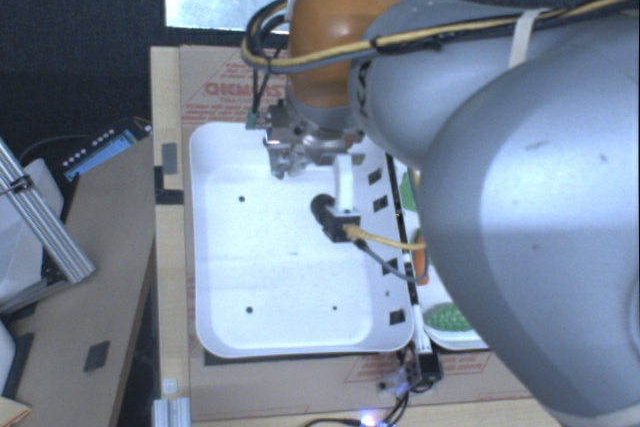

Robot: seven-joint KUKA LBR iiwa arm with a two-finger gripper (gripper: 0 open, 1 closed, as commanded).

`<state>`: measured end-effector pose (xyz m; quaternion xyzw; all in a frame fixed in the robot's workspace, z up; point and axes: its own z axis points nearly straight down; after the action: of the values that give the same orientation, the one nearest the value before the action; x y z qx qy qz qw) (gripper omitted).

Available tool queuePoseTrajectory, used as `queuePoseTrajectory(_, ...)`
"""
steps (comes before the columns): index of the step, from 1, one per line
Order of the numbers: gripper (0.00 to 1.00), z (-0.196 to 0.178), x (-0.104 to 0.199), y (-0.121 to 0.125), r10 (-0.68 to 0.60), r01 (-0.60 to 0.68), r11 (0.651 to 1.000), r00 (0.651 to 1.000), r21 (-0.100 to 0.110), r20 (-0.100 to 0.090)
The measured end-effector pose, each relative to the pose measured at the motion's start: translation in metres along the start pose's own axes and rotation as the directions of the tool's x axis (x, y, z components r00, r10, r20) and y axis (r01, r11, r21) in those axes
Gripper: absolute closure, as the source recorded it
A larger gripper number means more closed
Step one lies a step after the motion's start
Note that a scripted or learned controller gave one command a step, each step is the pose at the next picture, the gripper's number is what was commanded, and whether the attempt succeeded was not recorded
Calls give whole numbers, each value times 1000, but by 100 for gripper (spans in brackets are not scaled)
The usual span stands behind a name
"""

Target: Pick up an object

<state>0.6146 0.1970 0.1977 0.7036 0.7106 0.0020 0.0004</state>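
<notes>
My gripper (287,160) hangs over the far part of the left white bin (250,255), just below the arm's orange band (335,25). Its tip is a small grey metal cluster seen from above, close to the bin's back wall. In the right bin (462,343), mostly hidden by the arm, a green object (447,318) lies near the front edge. An orange object (420,261) and a bit of something green (408,187) peek out beside the divider.
The big grey arm (520,175) covers most of the right bin. A black connector with a yellow cable (335,220) hangs over the left bin's right side. A cardboard sheet (215,85) lies under the bins. Metal rails (40,225) stand at far left.
</notes>
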Motion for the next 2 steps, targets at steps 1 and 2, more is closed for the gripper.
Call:
queuePoseTrajectory(1,100,-70,-1,7,5,-5,1000,1000,-5,-1)
queuePoseTrajectory(2,100,-92,39,51,3,-3,1000,1000,-4,-1)
